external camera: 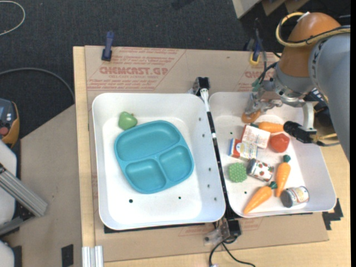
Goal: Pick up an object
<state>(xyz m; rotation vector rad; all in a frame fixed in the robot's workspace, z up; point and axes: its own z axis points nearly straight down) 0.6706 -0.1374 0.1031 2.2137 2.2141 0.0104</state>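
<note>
My gripper (255, 108) is down at the far left part of the right bin (320, 202), under the grey wrist with the orange band. A small orange piece (248, 116) lies right beneath it, touching or nearly touching; the wrist hides how they meet. Close by in the same bin are an orange carrot-like piece (271, 127), a white and red carton (253, 139) and a red tomato (279, 142).
Further forward in the right bin lie a green knobbly ball (238, 172), a small can (260, 169), two carrots (282, 174) (258, 198) and a second can (295, 196). The left bin (105, 166) holds a blue divided plate (154, 156) and a green fruit (127, 120).
</note>
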